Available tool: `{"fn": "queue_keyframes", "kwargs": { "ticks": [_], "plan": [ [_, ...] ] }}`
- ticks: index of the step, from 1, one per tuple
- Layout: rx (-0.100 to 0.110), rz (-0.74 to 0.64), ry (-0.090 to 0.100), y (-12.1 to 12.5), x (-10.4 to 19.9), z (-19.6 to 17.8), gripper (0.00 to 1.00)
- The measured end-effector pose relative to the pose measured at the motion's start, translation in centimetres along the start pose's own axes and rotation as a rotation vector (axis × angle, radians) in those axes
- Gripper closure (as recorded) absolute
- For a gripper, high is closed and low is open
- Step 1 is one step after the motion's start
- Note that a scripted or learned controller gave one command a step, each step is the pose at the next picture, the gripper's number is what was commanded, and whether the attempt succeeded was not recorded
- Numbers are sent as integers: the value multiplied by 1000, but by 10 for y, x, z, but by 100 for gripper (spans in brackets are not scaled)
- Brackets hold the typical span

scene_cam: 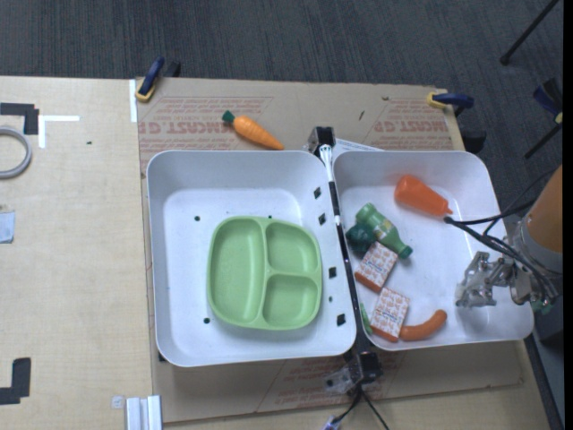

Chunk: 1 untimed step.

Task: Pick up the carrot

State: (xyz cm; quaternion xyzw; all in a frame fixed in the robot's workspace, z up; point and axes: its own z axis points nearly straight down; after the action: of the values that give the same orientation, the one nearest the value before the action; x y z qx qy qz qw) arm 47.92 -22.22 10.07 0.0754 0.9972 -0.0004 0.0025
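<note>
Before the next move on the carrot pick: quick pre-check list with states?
1. Carrot located: ok, it lies on the cardboard behind the left bin, outside both bins.
2. Carrot unobstructed: ok, nothing touches or covers it.
3. End effector near the carrot: not ok, it sits over the right bin's right side.
4. End effector free of load: cannot tell.
5. Lookalikes: not ok, an orange bottle and a sausage lie in the right bin.
6. Green plate clear of the path: ok, it lies flat in the left bin.
</note>
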Motion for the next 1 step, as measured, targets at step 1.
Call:
{"fn": "queue_keyframes", "kwargs": {
  "ticks": [1],
  "plan": [
    [-1, -373, 2, 0, 1, 8, 100]
  ]
}}
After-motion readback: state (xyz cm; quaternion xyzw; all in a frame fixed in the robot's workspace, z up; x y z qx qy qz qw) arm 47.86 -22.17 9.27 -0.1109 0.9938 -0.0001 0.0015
